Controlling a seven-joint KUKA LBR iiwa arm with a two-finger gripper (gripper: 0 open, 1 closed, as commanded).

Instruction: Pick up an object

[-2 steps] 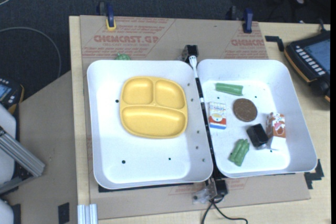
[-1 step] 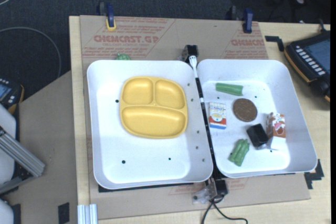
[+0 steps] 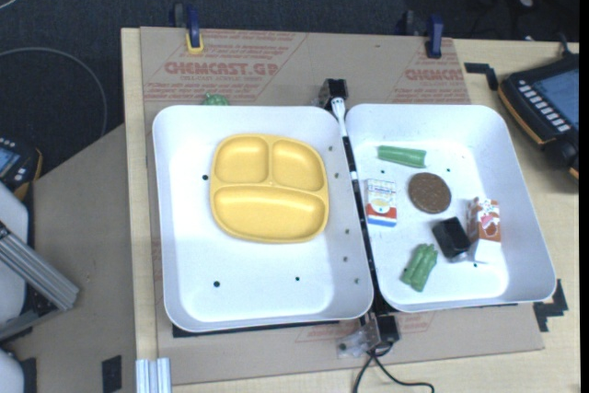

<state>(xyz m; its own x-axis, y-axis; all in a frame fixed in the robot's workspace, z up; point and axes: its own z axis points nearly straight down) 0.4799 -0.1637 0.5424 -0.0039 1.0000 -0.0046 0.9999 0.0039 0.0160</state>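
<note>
We see two shallow white bins side by side on the bench. The left bin (image 3: 184,271) holds a yellow divided plate (image 3: 270,188) with three compartments, which lies in the upper middle part of the bin.

The right bin (image 3: 515,276) holds several small objects that could be picked. A green flat piece (image 3: 401,156) lies near the top. Below it, a brown round disc (image 3: 430,193) sits close to the middle. A small white carton with red and blue print (image 3: 381,202) lies left of the disc, near the wall between the bins. A black block (image 3: 451,237) lies below the disc, and a white and red packet (image 3: 485,223) is just beside it on the right. A green bumpy object (image 3: 419,267) rests near the lower edge.

As for the gripper, we cannot tell its state.
</note>
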